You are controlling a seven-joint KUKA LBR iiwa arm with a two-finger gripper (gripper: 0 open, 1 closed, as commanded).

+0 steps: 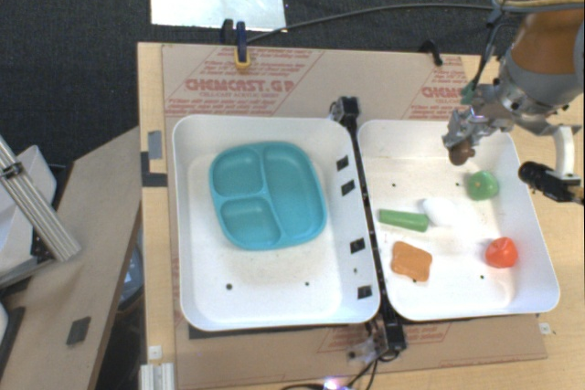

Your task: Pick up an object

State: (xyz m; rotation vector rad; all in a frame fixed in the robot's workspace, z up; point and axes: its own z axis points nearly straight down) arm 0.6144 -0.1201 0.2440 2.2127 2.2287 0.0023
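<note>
Two white bins [274,306] sit on brown board [302,73] over dark carpet [73,23]; hand [462,146] grips a brown object [461,154].

Left white bin [196,288]: teal three-compartment plastic plate [268,195] takes centre; bare floor along front and left wall.
Right white bin [539,279]: green cylinder [403,219], orange flat chunk [411,261], red round piece [501,252], green ball [482,186] clustered mid-floor; back-left corner open.
</note>
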